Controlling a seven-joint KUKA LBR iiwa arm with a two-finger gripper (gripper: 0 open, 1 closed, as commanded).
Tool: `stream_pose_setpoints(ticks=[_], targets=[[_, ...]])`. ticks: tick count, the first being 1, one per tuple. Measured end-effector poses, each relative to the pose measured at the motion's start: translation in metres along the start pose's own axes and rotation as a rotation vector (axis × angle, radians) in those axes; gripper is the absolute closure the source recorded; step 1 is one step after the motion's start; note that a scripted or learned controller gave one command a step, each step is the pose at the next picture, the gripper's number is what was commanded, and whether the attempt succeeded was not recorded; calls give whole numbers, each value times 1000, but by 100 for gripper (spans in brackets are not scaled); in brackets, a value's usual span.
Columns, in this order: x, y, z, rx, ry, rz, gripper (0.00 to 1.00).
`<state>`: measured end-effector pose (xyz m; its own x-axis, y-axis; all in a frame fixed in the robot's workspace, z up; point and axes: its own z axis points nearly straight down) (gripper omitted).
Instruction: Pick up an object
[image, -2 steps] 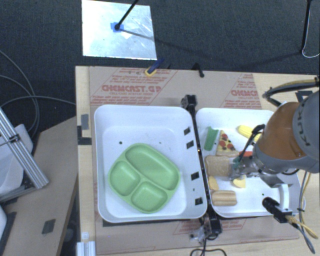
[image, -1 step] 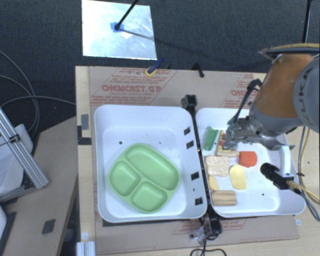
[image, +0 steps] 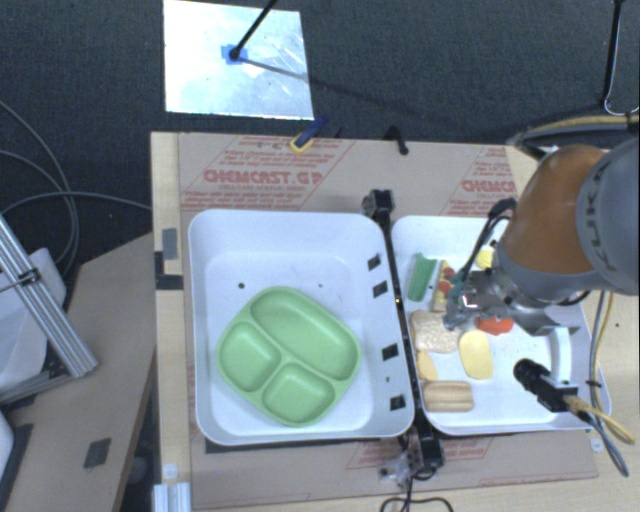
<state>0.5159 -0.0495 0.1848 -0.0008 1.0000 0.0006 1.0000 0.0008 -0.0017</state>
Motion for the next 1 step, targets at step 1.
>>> stream_pose_setpoints(ticks=[1], targets=[[31, -27, 1, -1, 1, -5, 100]])
